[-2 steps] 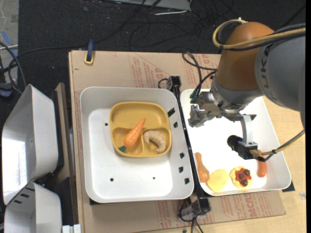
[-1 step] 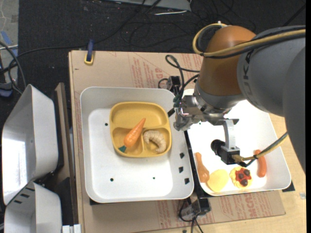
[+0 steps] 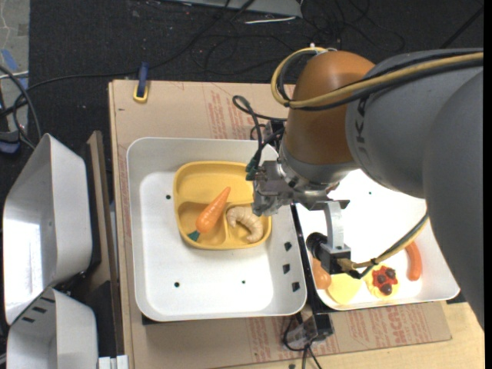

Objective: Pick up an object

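The gripper (image 3: 265, 198) hangs over the yellow dish's (image 3: 192, 187) right edge in the left bin (image 3: 154, 283), its grip hidden, reaching for the pale shrimp-like piece (image 3: 244, 221); next comes a clean descent.

A yellow tray (image 3: 187, 187) is seen in the white left bin (image 3: 154, 283), with an orange toy carrot (image 3: 213, 210) tipped green and a pale beige curled piece (image 3: 246, 221) in it. In the white right bin (image 3: 442, 283), an orange-red sausage-like piece (image 3: 414, 261), a yellow flat piece (image 3: 346, 289) and a red item with dark spots (image 3: 383, 280) are noted. The arm (image 3: 400, 121) is coloured grey with an orange band (image 3: 327, 91); the board (image 3: 192, 106) beneath is tan with faded red print.
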Available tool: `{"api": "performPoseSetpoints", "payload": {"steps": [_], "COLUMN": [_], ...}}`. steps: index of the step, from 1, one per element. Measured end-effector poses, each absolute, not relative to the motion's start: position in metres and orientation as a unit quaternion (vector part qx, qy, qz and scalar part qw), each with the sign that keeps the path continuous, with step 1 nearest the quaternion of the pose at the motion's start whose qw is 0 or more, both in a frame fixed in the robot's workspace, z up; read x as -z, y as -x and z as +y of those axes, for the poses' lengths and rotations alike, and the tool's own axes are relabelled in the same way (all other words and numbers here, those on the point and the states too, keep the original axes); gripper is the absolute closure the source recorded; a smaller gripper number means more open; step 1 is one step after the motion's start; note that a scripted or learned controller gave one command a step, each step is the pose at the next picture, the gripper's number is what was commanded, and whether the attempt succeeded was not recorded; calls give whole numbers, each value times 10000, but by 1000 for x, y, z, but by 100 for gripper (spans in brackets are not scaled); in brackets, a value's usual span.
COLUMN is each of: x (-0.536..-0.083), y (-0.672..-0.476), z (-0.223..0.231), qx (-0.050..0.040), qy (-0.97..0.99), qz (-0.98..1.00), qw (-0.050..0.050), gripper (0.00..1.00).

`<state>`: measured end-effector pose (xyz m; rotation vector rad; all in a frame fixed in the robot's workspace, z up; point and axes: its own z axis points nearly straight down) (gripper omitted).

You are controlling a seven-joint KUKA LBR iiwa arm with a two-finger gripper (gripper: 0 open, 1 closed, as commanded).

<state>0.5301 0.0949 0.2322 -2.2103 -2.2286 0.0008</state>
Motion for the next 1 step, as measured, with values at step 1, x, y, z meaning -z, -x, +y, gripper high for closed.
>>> {"api": "performPoseSetpoints", "payload": {"steps": [1], "x": [-232], "y": [-531], "z": [92], "qx": [-5], "qy": [7063], "qz": [-7079], "qw": [4], "gripper": [0]}}
